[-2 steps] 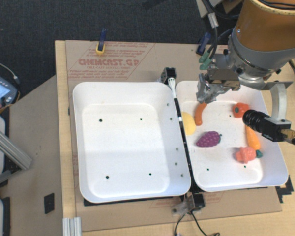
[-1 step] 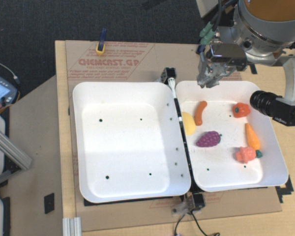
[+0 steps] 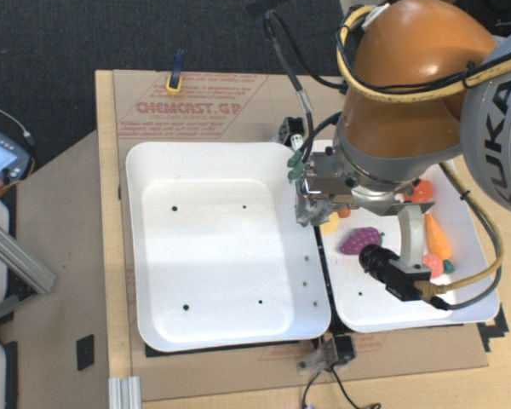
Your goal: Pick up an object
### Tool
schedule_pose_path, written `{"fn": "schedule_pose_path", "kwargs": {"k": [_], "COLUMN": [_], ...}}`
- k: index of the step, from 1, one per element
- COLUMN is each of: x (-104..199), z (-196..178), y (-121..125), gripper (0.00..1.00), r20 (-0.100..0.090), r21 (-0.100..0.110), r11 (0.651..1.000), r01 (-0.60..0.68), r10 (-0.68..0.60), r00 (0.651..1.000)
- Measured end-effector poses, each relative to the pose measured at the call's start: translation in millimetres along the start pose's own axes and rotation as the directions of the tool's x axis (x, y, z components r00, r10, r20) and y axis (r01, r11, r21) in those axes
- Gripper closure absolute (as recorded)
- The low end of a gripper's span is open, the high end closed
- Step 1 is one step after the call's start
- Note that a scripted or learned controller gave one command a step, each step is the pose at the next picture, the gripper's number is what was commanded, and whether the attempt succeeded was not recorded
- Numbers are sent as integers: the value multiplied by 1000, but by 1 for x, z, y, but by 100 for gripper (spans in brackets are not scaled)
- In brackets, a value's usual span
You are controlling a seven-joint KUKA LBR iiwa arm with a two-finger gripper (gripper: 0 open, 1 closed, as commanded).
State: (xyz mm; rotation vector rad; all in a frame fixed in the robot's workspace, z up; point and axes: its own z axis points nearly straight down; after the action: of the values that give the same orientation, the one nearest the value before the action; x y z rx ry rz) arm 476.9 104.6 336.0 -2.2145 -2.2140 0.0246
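Note:
The right bin holds a purple bunch of grapes, a small yellow piece, an orange carrot, a red-orange piece and a small teal piece. My gripper hangs low over the left edge of this bin, by the divide between the two bins. The yellow piece lies just right of it and the grapes a little farther right. The bulky orange wrist covers much of the right bin's back half.
The left bin is a white tray with a few dark dots on its floor. Both bins rest on a brown cardboard sheet. A blue and yellow clip sits at the board's far edge.

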Motion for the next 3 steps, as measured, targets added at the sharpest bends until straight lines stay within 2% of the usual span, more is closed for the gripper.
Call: {"fn": "schedule_pose_path", "kwargs": {"k": [1, 2, 3], "x": [-70, -71, -8], "z": [-13, -82, -144], "y": [3, 2, 19], "gripper": [100, 100, 100], "r20": [-2, -5, -7], "r21": [-19, -28, -28], "r11": [1000, 1000, 1000], "r01": [-7, 0, 7], "r10": [7, 0, -7], "r00": [1000, 1000, 1000]}}
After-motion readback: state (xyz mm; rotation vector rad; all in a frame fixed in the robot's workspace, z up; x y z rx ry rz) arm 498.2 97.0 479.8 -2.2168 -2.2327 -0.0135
